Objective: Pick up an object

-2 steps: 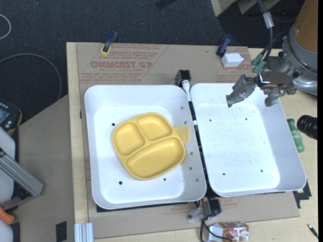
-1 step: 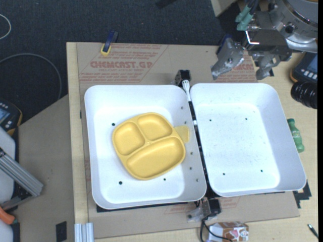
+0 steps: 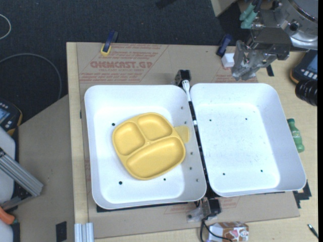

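A yellow divided plate [image 3: 149, 145] with three compartments lies flat in the left white bin [image 3: 98, 105], slightly right of the bin's middle. A small yellow tab pokes out at its right edge. My gripper [image 3: 246, 70] hangs beyond the far rim of the right white bin [image 3: 272, 100], well away from the plate and up to its right. Nothing shows between its fingers.
The two bins meet along a black centre strip with clips [image 3: 182, 77] at the far end. A blue and yellow clamp [image 3: 108, 43] sits on the cardboard at the back left. A green object [image 3: 295, 135] lies outside the right bin's right rim.
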Robot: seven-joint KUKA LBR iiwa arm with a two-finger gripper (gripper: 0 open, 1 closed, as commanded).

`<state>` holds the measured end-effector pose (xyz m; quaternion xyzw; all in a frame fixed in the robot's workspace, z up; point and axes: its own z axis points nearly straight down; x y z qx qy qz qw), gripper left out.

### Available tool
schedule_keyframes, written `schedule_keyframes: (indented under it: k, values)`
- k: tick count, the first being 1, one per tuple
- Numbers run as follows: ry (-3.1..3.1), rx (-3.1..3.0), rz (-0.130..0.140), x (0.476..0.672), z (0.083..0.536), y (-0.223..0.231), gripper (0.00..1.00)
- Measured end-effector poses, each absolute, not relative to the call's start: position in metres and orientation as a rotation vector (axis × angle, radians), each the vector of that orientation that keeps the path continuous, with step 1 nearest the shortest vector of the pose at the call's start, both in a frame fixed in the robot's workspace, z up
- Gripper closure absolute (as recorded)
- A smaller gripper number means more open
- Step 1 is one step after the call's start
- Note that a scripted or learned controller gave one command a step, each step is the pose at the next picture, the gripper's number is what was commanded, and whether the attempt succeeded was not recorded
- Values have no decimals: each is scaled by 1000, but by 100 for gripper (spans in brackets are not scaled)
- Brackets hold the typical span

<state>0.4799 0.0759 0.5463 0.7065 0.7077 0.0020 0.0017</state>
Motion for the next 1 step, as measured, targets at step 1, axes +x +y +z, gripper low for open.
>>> schedule_keyframes:
  k: [1]
  values:
    - [2227, 2227, -17, 478, 440, 87, 100]
